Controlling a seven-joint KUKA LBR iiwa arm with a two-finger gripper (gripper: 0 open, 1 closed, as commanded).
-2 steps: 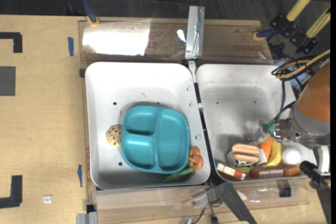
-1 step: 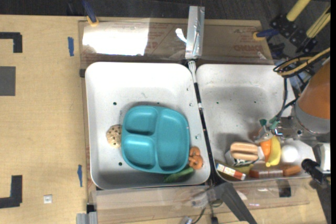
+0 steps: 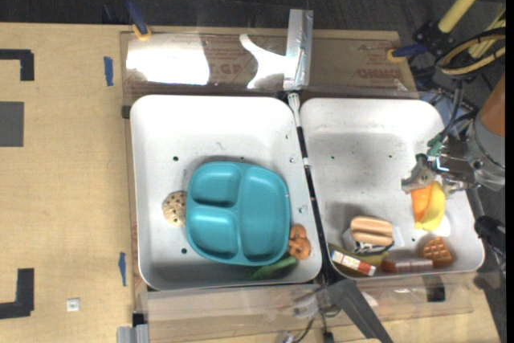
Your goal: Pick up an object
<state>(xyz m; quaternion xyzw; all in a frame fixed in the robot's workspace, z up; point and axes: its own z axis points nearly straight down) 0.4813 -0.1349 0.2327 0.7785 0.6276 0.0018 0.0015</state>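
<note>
My gripper [image 3: 431,175] reaches in from the right and hangs over the right side of the right bin [image 3: 361,124]. Directly under it, touching or nearly touching, is an orange and yellow toy fruit [image 3: 429,205]; whether the fruit is gripped is unclear. Along the bin's front lie a toy hot dog [image 3: 371,233], a brown waffle piece [image 3: 437,250], a brown sausage [image 3: 408,263] and a red and white bar [image 3: 352,262].
The left bin [image 3: 209,120] holds a teal divided plate [image 3: 238,211], a cookie [image 3: 173,207] at its left, an orange piece [image 3: 299,242] and a green piece [image 3: 273,269] at its front right. A rim divides the bins. Cables and a yellow pole sit at the far right.
</note>
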